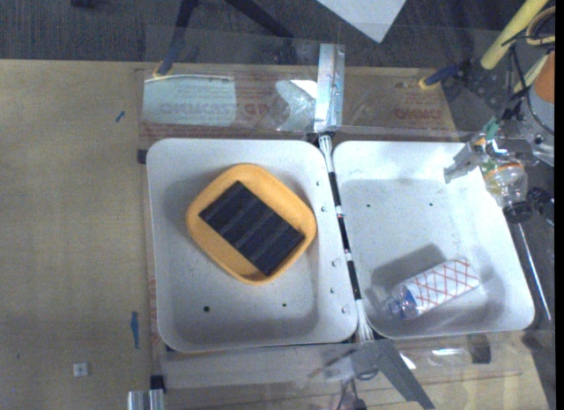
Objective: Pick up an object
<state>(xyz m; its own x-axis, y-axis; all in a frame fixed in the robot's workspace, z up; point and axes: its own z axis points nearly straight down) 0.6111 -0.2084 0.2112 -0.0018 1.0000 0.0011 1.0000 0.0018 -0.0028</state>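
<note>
A yellow-orange rounded pad with a black ribbed top lies tilted in the middle of the left bin. A clear plastic bottle with a red lattice label lies on its side in the near part of the right bin, cap toward the left. My gripper hangs over the far right corner of the right bin, well away from the bottle. Something small, shiny and yellowish shows at the gripper's tip, too blurred to identify.
A metal divider runs between the two bins. Taped plastic sheets and a metal bracket lie behind the bins. A yellow-handled tool and cables crowd the top right by the arm.
</note>
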